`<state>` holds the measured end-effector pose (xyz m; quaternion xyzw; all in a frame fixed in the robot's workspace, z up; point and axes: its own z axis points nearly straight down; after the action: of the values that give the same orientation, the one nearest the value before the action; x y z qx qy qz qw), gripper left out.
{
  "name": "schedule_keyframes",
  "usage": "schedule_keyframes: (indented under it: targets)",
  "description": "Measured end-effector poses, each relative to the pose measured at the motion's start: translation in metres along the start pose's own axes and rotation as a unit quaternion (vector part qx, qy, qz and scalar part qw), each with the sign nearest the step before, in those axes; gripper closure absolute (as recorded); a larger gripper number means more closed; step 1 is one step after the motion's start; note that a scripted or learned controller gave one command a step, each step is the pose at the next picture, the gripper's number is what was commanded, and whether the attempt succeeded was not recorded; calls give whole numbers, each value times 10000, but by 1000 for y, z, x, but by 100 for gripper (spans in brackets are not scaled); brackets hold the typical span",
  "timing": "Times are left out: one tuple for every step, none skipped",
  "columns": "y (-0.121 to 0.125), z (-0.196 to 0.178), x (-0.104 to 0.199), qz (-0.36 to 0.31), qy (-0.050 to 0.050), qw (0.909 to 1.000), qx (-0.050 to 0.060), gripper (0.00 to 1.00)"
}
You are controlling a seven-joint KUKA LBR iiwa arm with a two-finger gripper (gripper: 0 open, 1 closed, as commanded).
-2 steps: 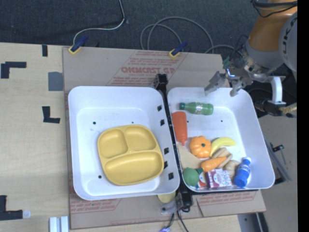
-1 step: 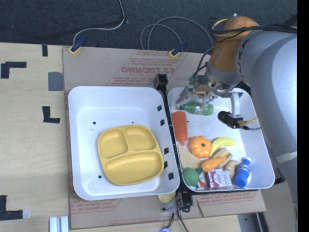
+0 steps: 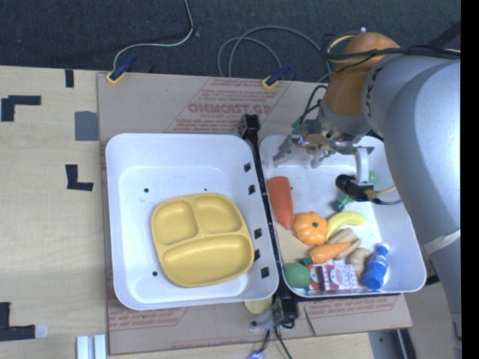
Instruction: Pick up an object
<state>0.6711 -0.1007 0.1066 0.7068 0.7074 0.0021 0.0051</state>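
The grey arm (image 3: 419, 148) with its orange band fills the right side and bends down over the far end of the right bin (image 3: 408, 271). Its tool (image 3: 308, 149) hangs just above that bin's bare far floor, metal fingers spread apart with nothing between them.

The left bin (image 3: 127, 163) holds one thing: a yellow divided plate (image 3: 202, 239) with three compartments, lying flat towards the near side.

The right bin carries a crowd of toy food in its near half. An orange-red sausage-shaped piece (image 3: 281, 200) lies along the inner wall. Beside it sits a small orange pumpkin (image 3: 311, 228), with a yellow banana (image 3: 346, 221) just to its right and a carrot (image 3: 329, 251) below, touching both. A blue bottle (image 3: 376, 266) stands tilted at the near right corner, next to a red-and-white packet (image 3: 334, 277) and a green round piece (image 3: 296, 275). All of these lie well clear of the tool, nearer the camera.

Both bins rest on a cardboard sheet (image 3: 179, 103) over the wooden surface (image 3: 45, 223). Cables (image 3: 254, 40) loop across the dark floor behind.
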Motion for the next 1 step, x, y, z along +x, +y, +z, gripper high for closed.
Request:
schedule_keyframes:
  targets:
    - [-111, 19, -55, 33, 11, 10000, 42, 0]
